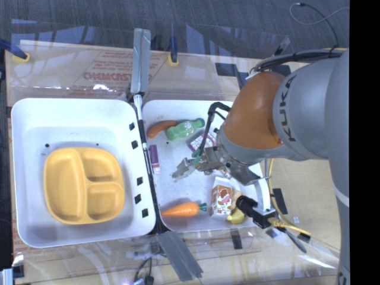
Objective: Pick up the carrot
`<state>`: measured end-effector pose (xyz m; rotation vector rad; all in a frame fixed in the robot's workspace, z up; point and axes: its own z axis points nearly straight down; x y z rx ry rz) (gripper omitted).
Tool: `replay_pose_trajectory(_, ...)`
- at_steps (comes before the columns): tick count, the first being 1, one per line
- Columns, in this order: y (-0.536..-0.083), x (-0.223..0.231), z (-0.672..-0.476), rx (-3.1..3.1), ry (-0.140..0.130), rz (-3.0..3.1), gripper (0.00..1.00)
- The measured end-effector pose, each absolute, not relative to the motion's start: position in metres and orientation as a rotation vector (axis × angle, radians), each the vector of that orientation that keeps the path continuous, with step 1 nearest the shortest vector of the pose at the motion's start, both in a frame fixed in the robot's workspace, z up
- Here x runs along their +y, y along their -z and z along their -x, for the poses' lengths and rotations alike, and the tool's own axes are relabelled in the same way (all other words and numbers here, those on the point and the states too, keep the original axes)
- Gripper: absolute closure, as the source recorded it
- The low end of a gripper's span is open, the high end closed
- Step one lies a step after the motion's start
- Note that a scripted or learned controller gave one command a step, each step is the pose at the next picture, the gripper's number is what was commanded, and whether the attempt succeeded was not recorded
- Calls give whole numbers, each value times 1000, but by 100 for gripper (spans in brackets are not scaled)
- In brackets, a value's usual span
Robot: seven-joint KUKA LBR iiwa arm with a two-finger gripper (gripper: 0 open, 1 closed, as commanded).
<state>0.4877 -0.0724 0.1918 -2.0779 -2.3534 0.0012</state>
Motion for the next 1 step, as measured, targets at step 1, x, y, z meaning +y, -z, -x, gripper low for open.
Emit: replay_pose_trajectory(1, -91, -106, -488, -2353, -3, 2076, 0)
